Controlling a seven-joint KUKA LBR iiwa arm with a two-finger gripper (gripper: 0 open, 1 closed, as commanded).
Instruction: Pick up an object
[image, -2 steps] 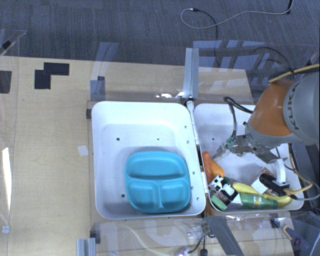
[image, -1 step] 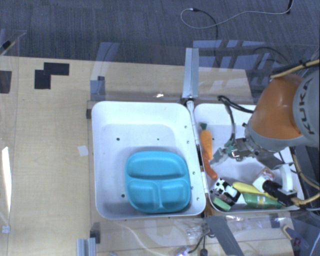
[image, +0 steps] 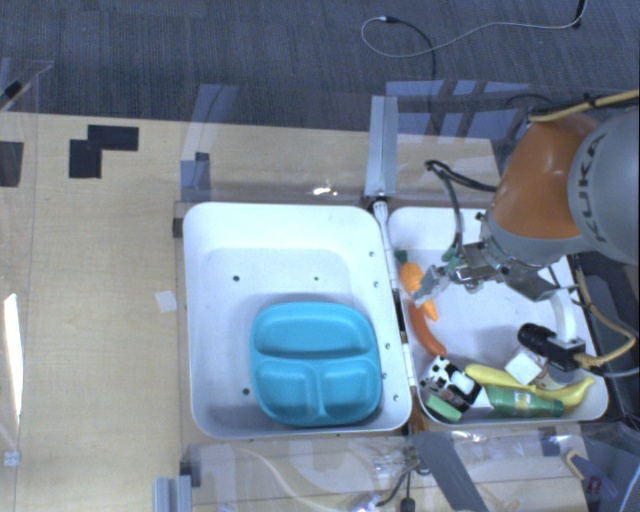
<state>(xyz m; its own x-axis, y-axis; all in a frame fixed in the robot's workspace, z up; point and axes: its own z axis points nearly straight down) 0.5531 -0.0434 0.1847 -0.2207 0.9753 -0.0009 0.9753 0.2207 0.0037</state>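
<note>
Carrot (image: 424, 322) lies just below end effector (image: 432, 284), right bin (image: 590, 405).

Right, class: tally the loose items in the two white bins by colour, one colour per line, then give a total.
Blue: 1, the divided tray in the left bin
Orange: 1, the carrot
Yellow: 1, the banana
Green: 1, the bottle
Black and white: 1, the small toy
Total: 5

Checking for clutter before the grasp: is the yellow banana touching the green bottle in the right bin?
Touching. The camera view shows the yellow banana lying across the green bottle, overlapping with no gap visible.
</note>
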